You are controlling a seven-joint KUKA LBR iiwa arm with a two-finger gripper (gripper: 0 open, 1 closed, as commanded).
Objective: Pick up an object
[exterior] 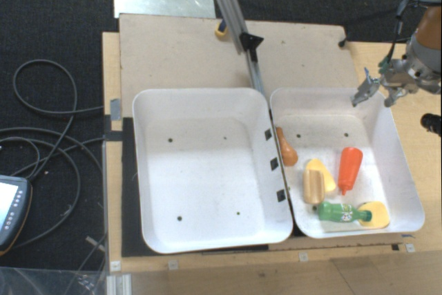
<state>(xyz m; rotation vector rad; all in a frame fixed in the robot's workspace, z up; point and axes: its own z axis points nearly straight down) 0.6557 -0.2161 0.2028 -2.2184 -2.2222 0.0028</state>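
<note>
- Two white bins sit side by side on a tan bench (179,52); their inner rims touch along a seam with three dark clips.
- The left bin (148,148) shows bare floor with a few small dark holes, so the open room there runs wall to wall.
- The right bin (400,169) has its far half bare; all the things lie in the near half, crowded toward the near rim.
- The pincer (376,92) hangs over the right bin's far right corner, just above the rim. Its two fingers are spread apart with nothing between them.
- The arm (427,45) comes in from the right edge, its orange band above the wrist.
- An orange carrot (349,168) lies roughly lengthwise in the bin, well apart from the pincer and nearer the viewer, with bare floor between them.
- A yellow-and-tan bun (316,181) lies just left of the carrot, close beside it.
- A brown pear (285,148) lies against the bin's left wall, by the seam, farthest sideways from the pincer.
- A green bottle (342,213) lies flat near the near rim, its end touching a yellow piece (378,211) at the near right.
- A slanted metal pole (228,0) crosses the bench from the far side and ends at the seam's far end, well left of the pincer.
- Cables (41,121) loop on the dark floor left of the bench.
</note>
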